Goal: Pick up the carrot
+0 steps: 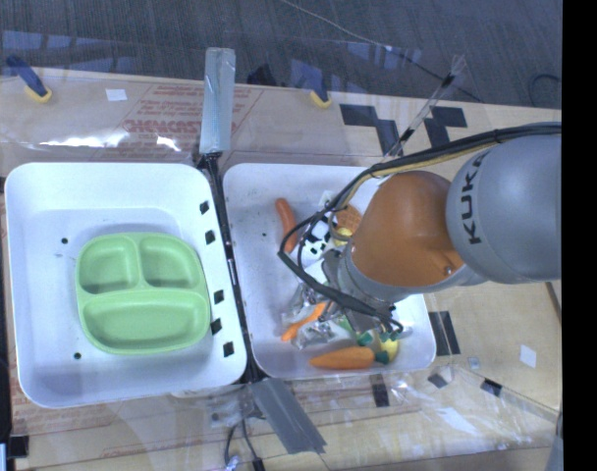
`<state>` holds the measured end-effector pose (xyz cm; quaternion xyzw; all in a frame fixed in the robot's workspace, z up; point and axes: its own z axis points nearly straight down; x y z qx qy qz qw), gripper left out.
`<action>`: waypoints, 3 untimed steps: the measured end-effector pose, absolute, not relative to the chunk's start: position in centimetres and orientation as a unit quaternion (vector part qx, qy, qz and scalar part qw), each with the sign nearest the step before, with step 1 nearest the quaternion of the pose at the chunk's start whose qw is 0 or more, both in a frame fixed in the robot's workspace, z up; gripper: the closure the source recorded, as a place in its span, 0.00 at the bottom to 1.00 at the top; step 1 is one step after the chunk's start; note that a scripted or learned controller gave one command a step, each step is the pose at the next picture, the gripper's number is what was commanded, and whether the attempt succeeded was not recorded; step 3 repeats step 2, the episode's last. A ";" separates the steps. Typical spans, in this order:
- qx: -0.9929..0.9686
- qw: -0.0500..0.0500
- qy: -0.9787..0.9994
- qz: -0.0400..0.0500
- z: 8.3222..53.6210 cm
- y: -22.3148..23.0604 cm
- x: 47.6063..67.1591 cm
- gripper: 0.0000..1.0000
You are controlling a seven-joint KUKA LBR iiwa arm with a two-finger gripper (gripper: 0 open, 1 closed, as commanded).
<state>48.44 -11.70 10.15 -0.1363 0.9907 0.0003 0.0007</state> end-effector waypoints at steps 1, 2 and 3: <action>-0.014 0.003 1.000 0.000 19.4 -5.6 50.4 1.00; -0.017 0.003 1.000 0.000 20.3 -5.5 50.5 1.00; -0.017 0.003 1.000 0.000 20.3 -5.5 50.5 1.00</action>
